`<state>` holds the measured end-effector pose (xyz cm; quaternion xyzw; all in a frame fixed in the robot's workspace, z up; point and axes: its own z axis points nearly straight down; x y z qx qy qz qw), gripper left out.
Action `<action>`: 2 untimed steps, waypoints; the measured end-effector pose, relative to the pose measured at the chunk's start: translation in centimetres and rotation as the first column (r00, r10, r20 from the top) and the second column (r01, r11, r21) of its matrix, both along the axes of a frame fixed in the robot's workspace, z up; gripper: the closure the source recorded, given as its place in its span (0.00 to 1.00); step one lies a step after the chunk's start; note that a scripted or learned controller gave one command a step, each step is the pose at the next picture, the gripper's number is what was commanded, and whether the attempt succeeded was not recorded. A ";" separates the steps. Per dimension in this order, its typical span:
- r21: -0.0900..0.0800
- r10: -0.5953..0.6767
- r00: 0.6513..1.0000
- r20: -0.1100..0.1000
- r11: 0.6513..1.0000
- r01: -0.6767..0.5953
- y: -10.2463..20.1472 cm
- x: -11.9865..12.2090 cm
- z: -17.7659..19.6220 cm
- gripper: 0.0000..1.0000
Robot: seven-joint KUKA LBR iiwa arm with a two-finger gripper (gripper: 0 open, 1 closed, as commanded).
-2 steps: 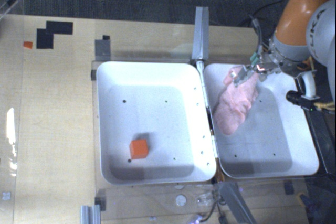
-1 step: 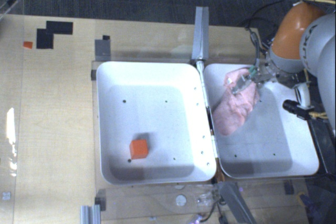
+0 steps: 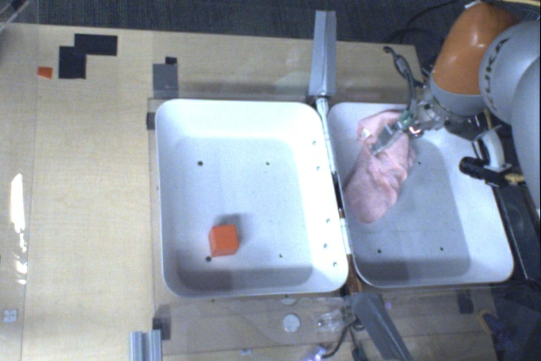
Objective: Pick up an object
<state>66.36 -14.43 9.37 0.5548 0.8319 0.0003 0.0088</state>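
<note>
Now we are pinching the pink cloth (image 3: 376,173) in our claw (image 3: 390,138), upper right, for lifting.

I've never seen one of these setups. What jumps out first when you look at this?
The grey arm's orange band at the upper right catches the eye first, with its gripper down on a pink cloth in the right bin. Next, a small orange block sits alone in the left bin.

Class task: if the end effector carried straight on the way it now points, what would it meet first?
Most likely the pink cloth in the right bin: the end effector points down-left onto it, perhaps already touching; depth is unclear.
</note>
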 end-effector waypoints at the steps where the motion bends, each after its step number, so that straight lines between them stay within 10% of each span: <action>1: 0.004 0.144 0.990 0.007 0.990 -0.144 -0.4 -2.6 0.1 0.00; 2: 0.002 0.184 0.983 0.007 0.983 -0.184 2.7 -3.6 0.1 0.00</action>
